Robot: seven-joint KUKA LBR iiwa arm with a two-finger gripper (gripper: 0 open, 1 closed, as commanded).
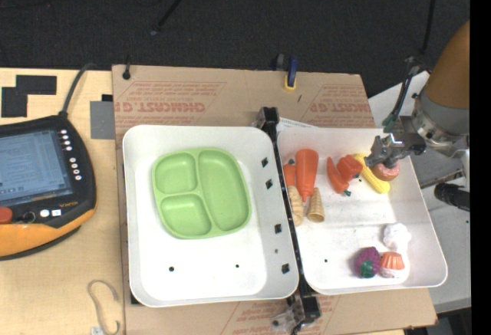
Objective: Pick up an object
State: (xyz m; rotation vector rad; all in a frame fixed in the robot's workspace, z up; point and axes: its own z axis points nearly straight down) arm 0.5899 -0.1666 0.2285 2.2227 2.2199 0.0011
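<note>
Dark carpet behind the bench, cables trailing across it; brown cardboard sheet (230, 100) under both bins, printed with mirrored red lettering, too garbled to read with certainty. Left of the right bin (418, 249): the other white bin (146, 249), holding a green divided plate (202, 193) with three compartments; further left, an orange-and-black control tablet (38, 188), its screen text too small to read. Inside the right bin, near its left wall: an orange carrot (306, 170) lying lengthwise, a waffle cone (315, 205) just below it, a ridged tan piece (296, 205) beside the cone. Toward the bin's upper right corner: a red-orange toy (343, 172), a yellow banana (375, 179), a pinkish piece (387, 170) touching the banana. Near the lower right corner: a white lump (396, 234), a purple toy (368, 260), an orange cupcake-like toy (392, 262). Gripper (383, 152) low over the banana and pinkish piece at the upper right corner; cannot tell how wide it stands or whether anything is grasped.
</note>
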